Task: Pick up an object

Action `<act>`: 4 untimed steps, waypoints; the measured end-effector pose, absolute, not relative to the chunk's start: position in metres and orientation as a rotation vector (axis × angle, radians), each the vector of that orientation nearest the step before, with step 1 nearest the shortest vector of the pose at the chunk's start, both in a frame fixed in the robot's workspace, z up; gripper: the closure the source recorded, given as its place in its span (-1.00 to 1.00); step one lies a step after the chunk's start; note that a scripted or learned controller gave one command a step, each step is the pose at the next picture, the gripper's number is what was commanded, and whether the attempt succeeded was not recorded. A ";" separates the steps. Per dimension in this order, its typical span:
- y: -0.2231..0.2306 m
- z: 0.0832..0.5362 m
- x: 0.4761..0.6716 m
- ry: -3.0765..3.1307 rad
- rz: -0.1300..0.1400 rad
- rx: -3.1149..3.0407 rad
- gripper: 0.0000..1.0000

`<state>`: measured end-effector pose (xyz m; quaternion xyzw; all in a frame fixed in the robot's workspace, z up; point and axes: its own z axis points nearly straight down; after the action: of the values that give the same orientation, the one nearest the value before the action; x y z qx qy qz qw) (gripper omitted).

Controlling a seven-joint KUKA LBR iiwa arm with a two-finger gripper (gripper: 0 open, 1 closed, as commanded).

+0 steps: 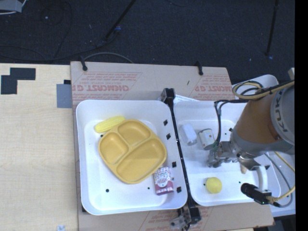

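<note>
While gripper (214,159) hangs in right bin (192,117) | fingers' state unclear | yellow ball (213,185) near, possibly apart

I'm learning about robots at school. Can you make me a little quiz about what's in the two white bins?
1. True or false: the yellow divided tray lies in the left bin.
2. Which small thing sits near the front of the right bin? A) a yellow ball B) a blue cup C) a green spoon
3. Fill in: the corn cob touching the tray's back-left edge is coloured ____.

Extra things to spot: a small red packet in front of the tray, and the pincer reaching down into the right bin, behind the yellow ball.

Key: 1 true; 2 A; 3 yellow.
</note>
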<state>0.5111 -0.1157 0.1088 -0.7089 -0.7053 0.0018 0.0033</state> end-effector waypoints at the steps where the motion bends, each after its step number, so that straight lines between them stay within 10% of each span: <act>1: -0.120 0.153 0.517 -2.222 -0.001 -2.221 1.00; 4: -0.079 0.265 0.541 -2.226 0.001 -2.214 1.00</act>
<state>0.5410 -0.0789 0.2654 -0.7052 -0.7090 0.0002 0.0012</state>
